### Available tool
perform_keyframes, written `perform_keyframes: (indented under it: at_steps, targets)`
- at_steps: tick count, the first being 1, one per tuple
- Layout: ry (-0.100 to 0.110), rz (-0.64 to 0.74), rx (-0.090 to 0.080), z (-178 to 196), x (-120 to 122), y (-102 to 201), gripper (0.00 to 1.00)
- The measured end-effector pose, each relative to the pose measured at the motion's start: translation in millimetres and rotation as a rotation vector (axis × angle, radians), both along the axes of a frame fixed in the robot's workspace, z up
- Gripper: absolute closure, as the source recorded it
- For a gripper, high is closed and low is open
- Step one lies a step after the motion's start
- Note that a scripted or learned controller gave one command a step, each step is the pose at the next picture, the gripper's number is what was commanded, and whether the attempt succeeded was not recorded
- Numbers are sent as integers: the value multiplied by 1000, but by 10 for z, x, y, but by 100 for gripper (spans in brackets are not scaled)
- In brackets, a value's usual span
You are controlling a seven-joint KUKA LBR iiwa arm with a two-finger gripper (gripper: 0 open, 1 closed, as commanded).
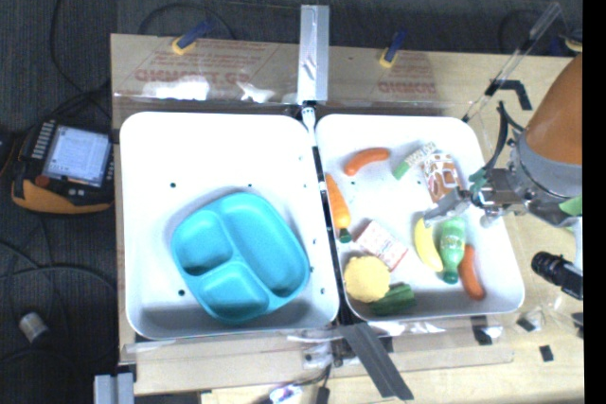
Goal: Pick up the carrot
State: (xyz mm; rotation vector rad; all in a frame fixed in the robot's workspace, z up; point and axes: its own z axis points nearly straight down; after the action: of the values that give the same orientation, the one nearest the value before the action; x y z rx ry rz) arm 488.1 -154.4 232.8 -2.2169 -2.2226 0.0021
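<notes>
The carrot [336, 202], orange with a small green end toward the front, lies against the left wall of the right bin [417, 126]. My gripper [461, 201] hangs over the right side of that bin, above a wrapped snack packet [440, 173] and a green bottle [452, 244]. It is well to the right of the carrot, with several items between them. Nothing can be seen held in it.
Also in the right bin are an orange sausage [366, 160], a small box [382, 243], a banana [426, 244], a yellow lemon [366, 279], a green vegetable [394, 298] and a red-orange piece [472, 277]. A blue divided plate [241, 255] sits in the left bin [151, 147].
</notes>
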Motion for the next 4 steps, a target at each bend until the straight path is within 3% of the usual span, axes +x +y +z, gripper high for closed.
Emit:
perform_keyframes:
  at_steps: [1,2,3,4]
  targets:
    - [1,-60,0,-502,240,626,0]
    - [3,-290,-1,-504,47,1219,0]
    - [3,-347,-1,-504,-50,1322,0]
    - [4,-414,-3,-1261,-62,606,0]
